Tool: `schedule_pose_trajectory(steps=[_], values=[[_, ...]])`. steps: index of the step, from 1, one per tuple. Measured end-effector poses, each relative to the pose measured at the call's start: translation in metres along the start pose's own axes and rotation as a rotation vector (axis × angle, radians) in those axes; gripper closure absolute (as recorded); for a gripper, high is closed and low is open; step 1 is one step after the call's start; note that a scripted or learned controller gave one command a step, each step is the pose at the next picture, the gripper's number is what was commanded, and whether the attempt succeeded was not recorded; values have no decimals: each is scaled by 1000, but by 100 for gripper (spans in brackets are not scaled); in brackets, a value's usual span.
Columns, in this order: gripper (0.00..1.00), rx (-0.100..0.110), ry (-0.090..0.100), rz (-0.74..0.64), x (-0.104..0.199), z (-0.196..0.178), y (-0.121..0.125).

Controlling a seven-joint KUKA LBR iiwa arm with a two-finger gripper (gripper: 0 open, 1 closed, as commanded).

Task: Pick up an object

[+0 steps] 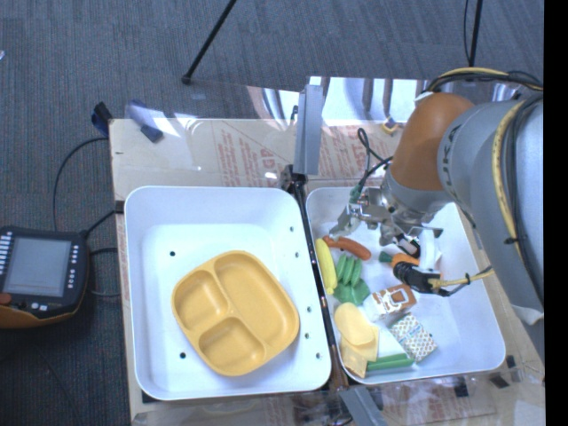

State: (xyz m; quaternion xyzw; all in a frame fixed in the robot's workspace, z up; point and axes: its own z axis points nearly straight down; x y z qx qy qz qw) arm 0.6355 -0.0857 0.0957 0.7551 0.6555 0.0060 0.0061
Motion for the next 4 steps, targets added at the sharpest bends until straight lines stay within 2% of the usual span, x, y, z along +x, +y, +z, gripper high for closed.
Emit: schedule_pose_trajectory(steps=[1, 2, 3, 4], values=[[0, 12, 0, -36, 22, -94, 10], [0, 36, 0, -76, -30, 2, -88], [0, 25, 2, -117, -10, 11, -55], [0, 20, -1, -307, 1, 11, 8]])
